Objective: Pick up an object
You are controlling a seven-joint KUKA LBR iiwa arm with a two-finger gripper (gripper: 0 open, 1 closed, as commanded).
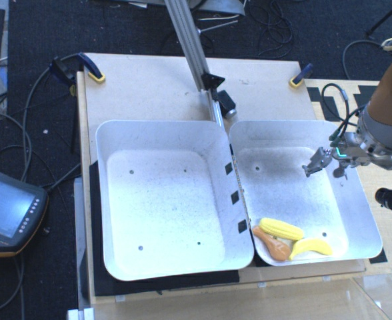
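Here the jaws [318, 163], gap unreadable, hover over the right bin's [356, 199] bare floor, well apart from the yellow toys [289, 235].

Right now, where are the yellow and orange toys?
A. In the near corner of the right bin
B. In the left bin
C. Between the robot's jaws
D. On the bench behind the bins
A: the yellow toys and the orange toy lie bunched in the near left corner of the right bin, well away from the gripper up above the bin's far right part.
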